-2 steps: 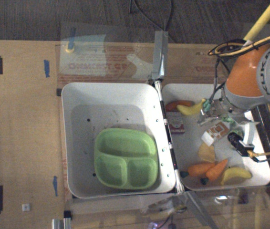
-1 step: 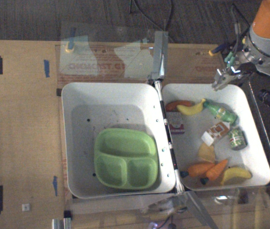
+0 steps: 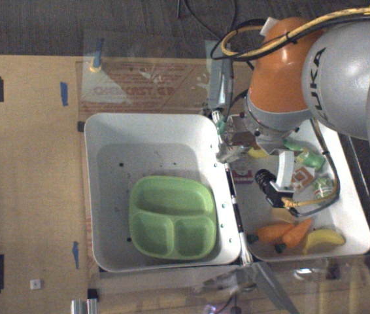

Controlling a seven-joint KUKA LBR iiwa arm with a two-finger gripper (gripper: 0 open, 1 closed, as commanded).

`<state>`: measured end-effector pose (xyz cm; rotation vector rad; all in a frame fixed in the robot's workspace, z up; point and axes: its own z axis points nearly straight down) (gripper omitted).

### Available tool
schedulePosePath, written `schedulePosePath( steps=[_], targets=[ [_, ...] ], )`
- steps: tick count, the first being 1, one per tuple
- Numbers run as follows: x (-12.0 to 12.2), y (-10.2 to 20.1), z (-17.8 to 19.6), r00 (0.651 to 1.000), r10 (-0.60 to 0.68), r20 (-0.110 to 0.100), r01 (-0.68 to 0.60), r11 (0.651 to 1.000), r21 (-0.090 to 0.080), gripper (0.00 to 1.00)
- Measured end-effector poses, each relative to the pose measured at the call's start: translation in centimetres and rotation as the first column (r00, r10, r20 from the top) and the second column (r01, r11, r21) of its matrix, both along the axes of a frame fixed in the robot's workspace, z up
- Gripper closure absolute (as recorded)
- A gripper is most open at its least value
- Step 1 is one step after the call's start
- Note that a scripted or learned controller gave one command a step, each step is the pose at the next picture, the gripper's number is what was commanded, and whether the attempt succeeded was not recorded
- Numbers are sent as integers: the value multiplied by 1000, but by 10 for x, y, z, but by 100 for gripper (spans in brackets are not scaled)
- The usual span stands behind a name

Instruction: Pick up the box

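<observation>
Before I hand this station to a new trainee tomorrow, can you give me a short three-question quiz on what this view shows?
1. True or false: the green divided tray lies in the left bin.
2. Which bin is the arm above? A) left B) right C) neither
3. Fill in: the carrots and the banana lie near the right bin's ____ edge in the view.

Key: 1 true. 2 B, the arm hangs over the right bin, covering much of what lies in it. 3 bottom; the carrots lie left of the banana.
</observation>
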<state>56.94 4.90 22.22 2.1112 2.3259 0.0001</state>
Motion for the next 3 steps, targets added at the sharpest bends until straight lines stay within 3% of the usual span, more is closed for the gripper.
schedulePosePath(
  steps=[1, 2, 3],
  targets=[
    [63, -42, 174, 998, 61, 3, -61, 998, -1, 100],
    [97, -8, 49, 1000, -20, -1, 20, 1000, 0, 100],
    [97, -73, 201, 973, -232, 3, 232, 973, -1, 100]
  ],
)
